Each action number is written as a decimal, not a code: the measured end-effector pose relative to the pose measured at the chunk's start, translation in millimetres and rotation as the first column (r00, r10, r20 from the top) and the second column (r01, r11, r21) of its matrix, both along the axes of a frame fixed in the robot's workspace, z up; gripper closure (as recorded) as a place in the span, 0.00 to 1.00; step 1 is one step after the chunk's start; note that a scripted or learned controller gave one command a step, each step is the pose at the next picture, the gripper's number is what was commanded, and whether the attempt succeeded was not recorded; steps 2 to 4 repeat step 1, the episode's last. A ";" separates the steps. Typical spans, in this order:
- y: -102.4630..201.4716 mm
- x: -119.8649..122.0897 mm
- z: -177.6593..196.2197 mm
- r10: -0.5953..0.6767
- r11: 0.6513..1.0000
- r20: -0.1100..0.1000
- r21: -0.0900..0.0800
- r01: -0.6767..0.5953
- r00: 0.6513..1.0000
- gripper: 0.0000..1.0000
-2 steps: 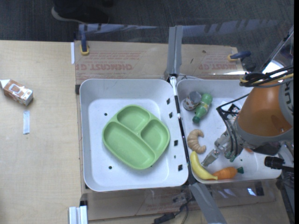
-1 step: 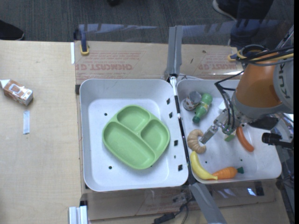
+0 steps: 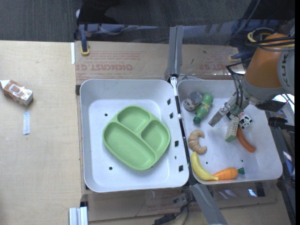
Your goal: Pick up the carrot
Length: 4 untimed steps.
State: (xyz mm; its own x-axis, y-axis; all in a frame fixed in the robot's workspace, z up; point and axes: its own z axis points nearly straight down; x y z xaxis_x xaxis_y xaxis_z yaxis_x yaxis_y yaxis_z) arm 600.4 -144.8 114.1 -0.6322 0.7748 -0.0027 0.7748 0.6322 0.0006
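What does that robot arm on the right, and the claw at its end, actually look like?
The arm is a thick rounded body with a broad orange band and a grey casing beside it. Dark cables and a yellow one loop above it, and thin wires run down to the gripper, which has two slim grey metal fingers.

banana (image 3: 200,168) crowds carrot (image 3: 227,173) left; open above.

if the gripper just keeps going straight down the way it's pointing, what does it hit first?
Probably the orange sausage-like toy lying right under the gripper, then the right bin floor. Depth is unclear. The carrot lies nearer the front wall, off that line.
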 end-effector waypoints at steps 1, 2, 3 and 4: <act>37.2 -87.6 32.7 -0.037 0.999 -0.003 0.001 0.037 0.999 0.00; 37.2 -87.6 32.7 -0.037 0.999 -0.003 0.001 0.037 0.999 0.00; 37.2 -87.6 32.7 -0.037 0.999 -0.003 0.001 0.037 0.999 0.00; 37.2 -87.6 32.7 -0.037 0.999 -0.003 0.001 0.037 0.999 0.00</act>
